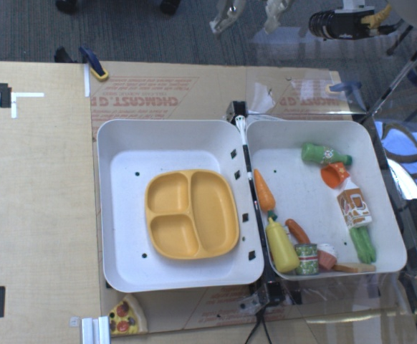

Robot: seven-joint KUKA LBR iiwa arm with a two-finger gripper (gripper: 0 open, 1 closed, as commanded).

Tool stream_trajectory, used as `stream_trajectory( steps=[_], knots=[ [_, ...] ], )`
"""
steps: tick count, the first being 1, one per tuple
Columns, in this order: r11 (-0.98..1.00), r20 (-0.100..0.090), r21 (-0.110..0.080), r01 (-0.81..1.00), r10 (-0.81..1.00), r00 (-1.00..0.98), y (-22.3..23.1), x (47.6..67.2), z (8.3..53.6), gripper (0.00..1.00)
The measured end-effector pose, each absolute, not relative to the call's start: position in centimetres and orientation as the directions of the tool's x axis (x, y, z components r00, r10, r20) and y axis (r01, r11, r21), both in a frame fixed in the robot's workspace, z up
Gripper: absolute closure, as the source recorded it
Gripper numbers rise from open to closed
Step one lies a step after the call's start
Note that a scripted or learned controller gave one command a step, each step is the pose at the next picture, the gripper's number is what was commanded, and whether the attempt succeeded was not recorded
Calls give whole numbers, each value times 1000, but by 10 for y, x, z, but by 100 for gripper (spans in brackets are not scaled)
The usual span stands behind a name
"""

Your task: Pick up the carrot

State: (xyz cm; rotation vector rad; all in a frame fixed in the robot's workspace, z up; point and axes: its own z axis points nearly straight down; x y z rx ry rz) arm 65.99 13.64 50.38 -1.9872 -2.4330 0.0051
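The carrot [264,190] is a short orange cone lying in the right bin [377,165], close against its left wall and pointing toward the far side. My gripper [248,17] hangs high at the top of the camera view, beyond the far edge of the bench and well away from the carrot. Its two pale fingers [223,18] are spread apart, open, with nothing between them.
The left bin [115,192] holds a yellow divided plate [192,213]. Around the carrot in the right bin lie a yellow squeeze bottle [281,246], a small red-orange piece [297,230], a green can [307,259], a green bottle [325,154] and a carton [353,208].
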Motion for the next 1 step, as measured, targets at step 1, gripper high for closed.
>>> stream_trajectory(
  steps=[1],
  knots=[
    [201, -5, -3, 980, 980, -201, 136, 661, 512, 100]
  ],
)
